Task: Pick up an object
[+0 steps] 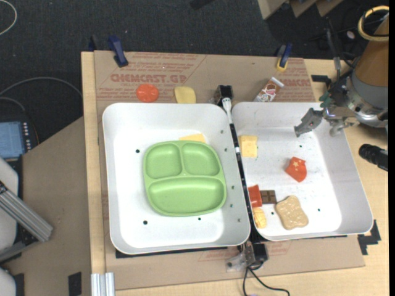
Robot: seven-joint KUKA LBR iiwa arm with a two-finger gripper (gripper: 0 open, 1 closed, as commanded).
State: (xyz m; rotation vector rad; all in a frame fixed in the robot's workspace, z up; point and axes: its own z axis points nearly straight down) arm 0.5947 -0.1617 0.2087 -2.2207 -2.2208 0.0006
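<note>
Here the gripper (307,126) hangs over the upper part of the right bin (345,184), near its far wall. I cannot tell how the hand is set, but nothing is visibly caught in it.

Closest to it, lower in the same bin, lies a small red piece (296,168), alone on the white floor and well apart from the others. To me it looks like a light, stiff plastic toy, probably a little slippery. It is chunky, so I would take it across its middle from straight above.

Further out, a pale yellow block (248,146) sits close to the left wall. A tan biscuit shape (291,213) lies near the front edge, flat and harder to pinch. In the left bin (123,165) rests a green divided plate (184,179).
</note>
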